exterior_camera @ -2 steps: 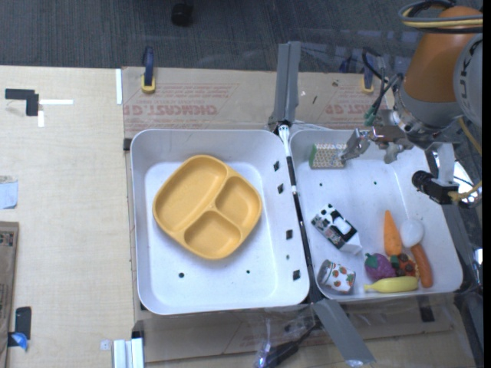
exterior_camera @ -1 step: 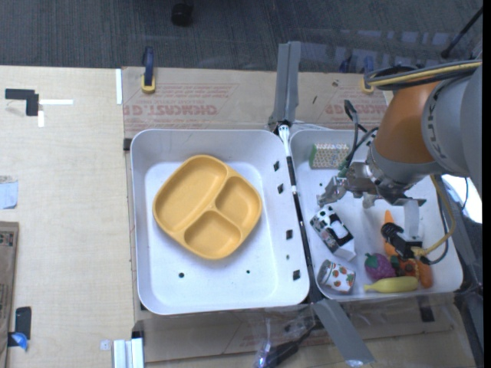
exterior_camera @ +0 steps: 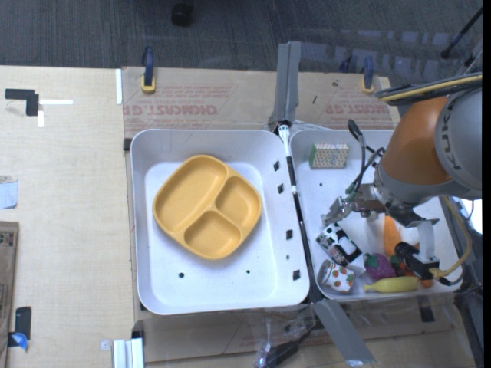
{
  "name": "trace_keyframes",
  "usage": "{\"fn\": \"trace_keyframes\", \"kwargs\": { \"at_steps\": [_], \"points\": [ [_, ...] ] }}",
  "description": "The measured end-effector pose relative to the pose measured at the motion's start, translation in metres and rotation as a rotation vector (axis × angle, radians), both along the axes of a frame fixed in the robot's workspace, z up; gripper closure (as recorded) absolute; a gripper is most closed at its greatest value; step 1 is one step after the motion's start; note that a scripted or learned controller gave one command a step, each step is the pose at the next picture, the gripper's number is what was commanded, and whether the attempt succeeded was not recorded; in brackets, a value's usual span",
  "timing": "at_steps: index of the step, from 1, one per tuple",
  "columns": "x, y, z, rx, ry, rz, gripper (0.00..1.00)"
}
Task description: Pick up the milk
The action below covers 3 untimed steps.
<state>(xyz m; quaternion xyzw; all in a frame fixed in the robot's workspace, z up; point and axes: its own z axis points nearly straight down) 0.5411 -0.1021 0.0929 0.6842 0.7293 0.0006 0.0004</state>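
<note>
Arm (exterior_camera: 433, 148) reaching in from right, bulk of wrist covering middle of right bin (exterior_camera: 322, 182). Jaws low over bin near (exterior_camera: 347, 208); too small and cluttered to tell how far apart, or whether anything sits between them. Milk (exterior_camera: 338, 243): small carton, white with black patches, lying tilted near bin's left wall, just below jaws; contact with them unclear. Below it, a rounded patterned item (exterior_camera: 338, 277), hard to identify. Purple grapes (exterior_camera: 377, 267), banana (exterior_camera: 393, 284), orange carrot (exterior_camera: 391, 234) crowded along lower right, partly hidden by arm. Speckled sponge-like block (exterior_camera: 330, 156) at upper left of bin. Left bin (exterior_camera: 146, 205) carrying yellow divided plate (exterior_camera: 207, 206).
</note>
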Motion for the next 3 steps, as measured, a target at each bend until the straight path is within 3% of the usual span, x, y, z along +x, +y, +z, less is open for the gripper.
{"fn": "trace_keyframes", "kwargs": {
  "at_steps": [1,2,3],
  "points": [
    [-0.063,0.038,0.098,-0.001,0.003,0.026,0.0],
    [-0.061,-0.003,0.018,0.002,-0.004,0.128,0.0],
    [-0.058,-0.003,0.011,0.008,-0.011,0.207,0.0]
  ]
}}
